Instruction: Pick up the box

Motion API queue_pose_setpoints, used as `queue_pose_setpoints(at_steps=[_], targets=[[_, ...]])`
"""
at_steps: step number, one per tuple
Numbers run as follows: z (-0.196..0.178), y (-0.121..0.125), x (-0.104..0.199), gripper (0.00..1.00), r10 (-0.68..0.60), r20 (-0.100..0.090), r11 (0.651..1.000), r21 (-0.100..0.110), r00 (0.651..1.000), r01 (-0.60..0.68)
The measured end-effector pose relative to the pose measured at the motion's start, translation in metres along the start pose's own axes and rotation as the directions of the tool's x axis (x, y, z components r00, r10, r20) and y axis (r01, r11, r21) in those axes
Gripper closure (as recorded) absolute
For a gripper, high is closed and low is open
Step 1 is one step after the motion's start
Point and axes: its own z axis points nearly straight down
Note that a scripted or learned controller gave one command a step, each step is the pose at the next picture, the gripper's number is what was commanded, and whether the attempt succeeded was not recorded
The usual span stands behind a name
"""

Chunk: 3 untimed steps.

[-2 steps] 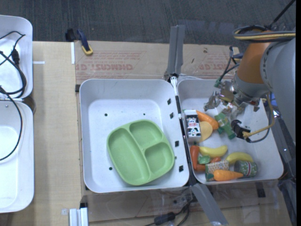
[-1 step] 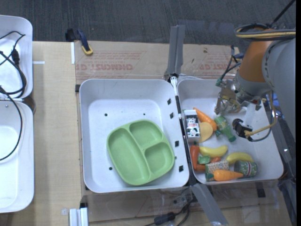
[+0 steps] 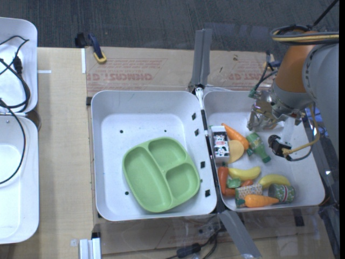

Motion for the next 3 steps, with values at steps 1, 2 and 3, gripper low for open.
queue_pose_setpoints(at_steps=[1, 2, 3], targets=[[0.000, 0.000, 0.000, 0.00, 0.000, 0.000, 1.000, 0.000, 1.000, 0.000], [0.021, 0.011, -0.069, 0.00, 0.061, -0.012, 0.998, -0.001, 0.998, -0.061], [0.021, 0.011, -0.069, 0.00, 0.061, -0.012, 0.998, -0.001, 0.998, -0.061]])
